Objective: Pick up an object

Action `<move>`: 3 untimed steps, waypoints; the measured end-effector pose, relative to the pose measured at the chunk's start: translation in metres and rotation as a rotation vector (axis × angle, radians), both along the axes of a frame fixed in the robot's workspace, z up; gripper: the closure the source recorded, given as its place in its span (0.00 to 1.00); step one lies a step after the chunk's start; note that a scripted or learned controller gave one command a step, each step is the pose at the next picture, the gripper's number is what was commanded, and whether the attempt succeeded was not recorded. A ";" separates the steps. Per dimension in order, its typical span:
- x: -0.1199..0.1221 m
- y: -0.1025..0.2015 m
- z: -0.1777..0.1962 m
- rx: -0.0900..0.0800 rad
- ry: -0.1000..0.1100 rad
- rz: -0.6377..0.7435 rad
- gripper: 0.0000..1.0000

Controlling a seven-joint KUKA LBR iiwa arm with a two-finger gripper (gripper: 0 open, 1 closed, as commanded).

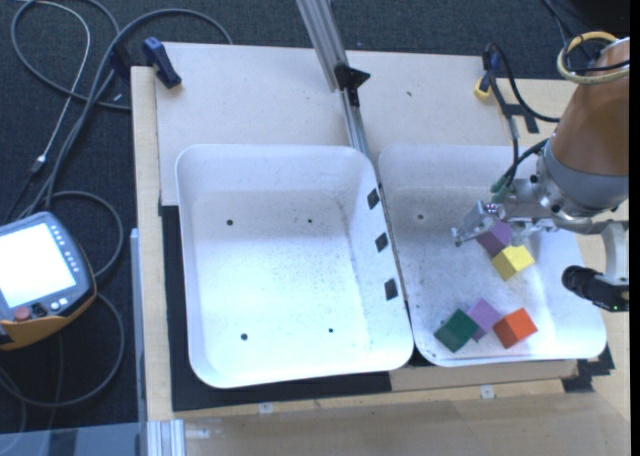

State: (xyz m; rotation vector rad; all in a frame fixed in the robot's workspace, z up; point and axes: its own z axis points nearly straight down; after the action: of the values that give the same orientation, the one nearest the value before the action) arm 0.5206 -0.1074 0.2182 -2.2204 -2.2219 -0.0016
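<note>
Camera view: five blocks in the right bin (430, 174). Nearest, in a row, a green block (457, 329), a purple block (484, 315) and an orange block (515, 327). Farther, a yellow block (512, 260) touches a mauve block (493, 239) under the gripper (487, 223); cannot tell how its fingers stand. Left bin (200, 169) beside. No legible writing.

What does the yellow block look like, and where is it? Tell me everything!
The yellow block is a small cube with flat, plain sides, maybe wood or plastic. It sits tilted in the right bin, just below the robot's hand. A purple block is right against its upper left corner. It lies apart from the three blocks nearer the bin's front edge.
</note>
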 end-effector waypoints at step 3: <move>0.011 -0.073 -0.106 -0.015 -0.038 0.002 0.00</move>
State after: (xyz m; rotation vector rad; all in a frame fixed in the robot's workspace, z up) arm 0.5313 -0.1800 0.1122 -2.2450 -2.2504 -0.0279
